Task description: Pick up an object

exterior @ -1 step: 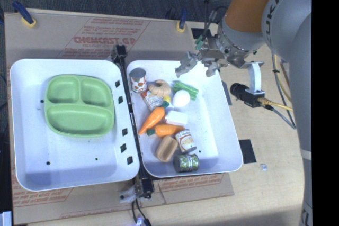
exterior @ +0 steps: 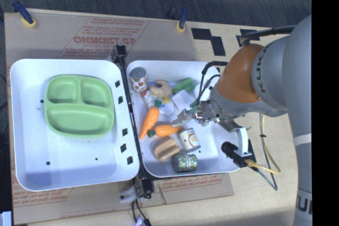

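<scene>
The robot's metal hand (exterior: 186, 114) is low in the right-hand shallow white bin (exterior: 212, 164), right of frame centre, though whether it's spread or pinching anything I cannot tell. Just left of it lie the two orange toy carrots (exterior: 150, 121), with a small white-labelled can (exterior: 188, 139), a tan bread roll (exterior: 166, 149) and a green-labelled can (exterior: 186, 162) crowded below it. The pile's so tight the hand could nudge a neighbour or slip off a round can, while the light green divided plate (exterior: 79, 105) sits well apart at the left.

Green divided plate (exterior: 80, 105) in left bin (exterior: 21, 129), gripper (exterior: 186, 114) over toy-filled right bin (exterior: 212, 164)
</scene>
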{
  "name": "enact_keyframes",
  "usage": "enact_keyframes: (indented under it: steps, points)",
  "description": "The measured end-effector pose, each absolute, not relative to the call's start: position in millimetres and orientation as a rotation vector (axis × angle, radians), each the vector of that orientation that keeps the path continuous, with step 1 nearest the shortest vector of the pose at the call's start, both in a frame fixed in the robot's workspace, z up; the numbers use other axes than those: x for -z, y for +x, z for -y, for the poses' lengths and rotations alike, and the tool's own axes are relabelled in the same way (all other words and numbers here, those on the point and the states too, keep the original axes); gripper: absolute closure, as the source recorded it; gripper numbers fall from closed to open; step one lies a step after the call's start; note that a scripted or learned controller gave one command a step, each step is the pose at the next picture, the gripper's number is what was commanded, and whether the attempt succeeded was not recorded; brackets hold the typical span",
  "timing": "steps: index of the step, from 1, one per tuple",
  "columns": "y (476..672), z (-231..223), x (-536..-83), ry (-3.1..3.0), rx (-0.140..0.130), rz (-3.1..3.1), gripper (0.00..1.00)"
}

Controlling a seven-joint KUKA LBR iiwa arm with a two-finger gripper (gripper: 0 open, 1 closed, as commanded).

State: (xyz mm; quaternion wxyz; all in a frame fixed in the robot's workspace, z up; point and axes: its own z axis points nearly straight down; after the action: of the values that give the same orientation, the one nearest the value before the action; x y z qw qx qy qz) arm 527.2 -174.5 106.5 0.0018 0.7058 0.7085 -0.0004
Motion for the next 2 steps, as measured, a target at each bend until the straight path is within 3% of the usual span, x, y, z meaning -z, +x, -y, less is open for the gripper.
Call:
enact_keyframes:
  steps: [1,2]
  points:
    - [527.9,173.9,-116.2,2.205,0.004,-2.233,1.00]
    - [476.9,212.1,-201.8,2.216,0.001,-2.225,1.00]
